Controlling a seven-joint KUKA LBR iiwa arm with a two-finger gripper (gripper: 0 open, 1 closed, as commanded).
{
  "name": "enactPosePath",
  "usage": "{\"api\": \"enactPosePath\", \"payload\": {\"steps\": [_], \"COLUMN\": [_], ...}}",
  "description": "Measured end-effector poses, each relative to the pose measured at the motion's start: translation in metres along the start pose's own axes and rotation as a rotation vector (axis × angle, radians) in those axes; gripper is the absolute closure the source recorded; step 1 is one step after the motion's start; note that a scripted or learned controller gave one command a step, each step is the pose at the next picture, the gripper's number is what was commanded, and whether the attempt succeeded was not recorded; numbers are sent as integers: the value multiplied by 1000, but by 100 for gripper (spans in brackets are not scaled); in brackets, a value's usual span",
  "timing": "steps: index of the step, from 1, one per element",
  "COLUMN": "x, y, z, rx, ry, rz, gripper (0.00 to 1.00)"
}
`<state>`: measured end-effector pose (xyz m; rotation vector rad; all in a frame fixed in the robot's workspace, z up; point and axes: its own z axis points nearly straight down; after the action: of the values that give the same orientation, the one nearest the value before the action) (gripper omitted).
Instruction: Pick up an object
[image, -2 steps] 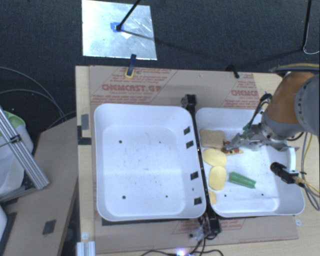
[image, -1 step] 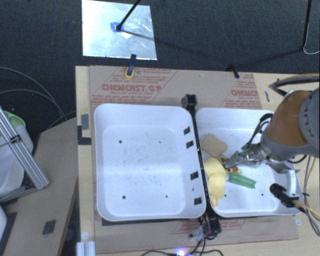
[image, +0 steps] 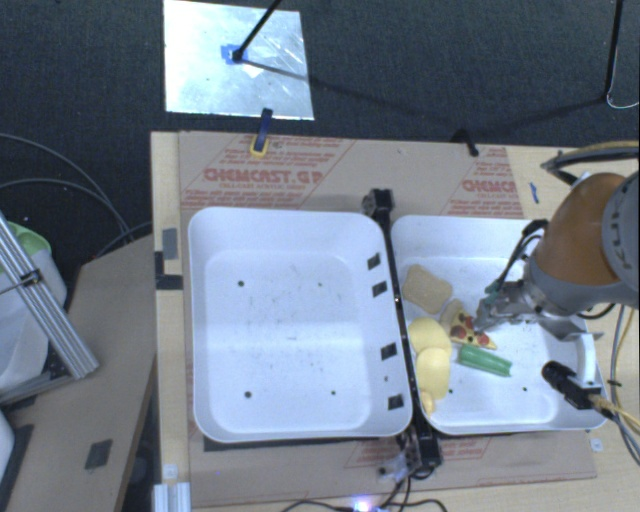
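Two white bins on cardboard-covered surface; left bin, right bin. Pincer low at right bin's centre, just beside small red-yellow toy; grip state can't tell. Nearby: green stick, yellow fruit, tan block twd left wall.

We are finding open floor across the left bin. In the right bin, a tan block, yellow pieces, a green piece and a small red-and-yellow item are crowding the left half, against the divider. The arm is covering the right side, leaving the near right corner passable.
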<state>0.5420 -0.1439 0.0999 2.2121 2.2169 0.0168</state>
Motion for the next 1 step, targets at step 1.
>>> {"api": "enactPosePath", "payload": {"steps": [1], "x": [5], "y": [31], "z": [12], "rx": [4], "ry": [-6], "rz": [-1], "gripper": [100]}}
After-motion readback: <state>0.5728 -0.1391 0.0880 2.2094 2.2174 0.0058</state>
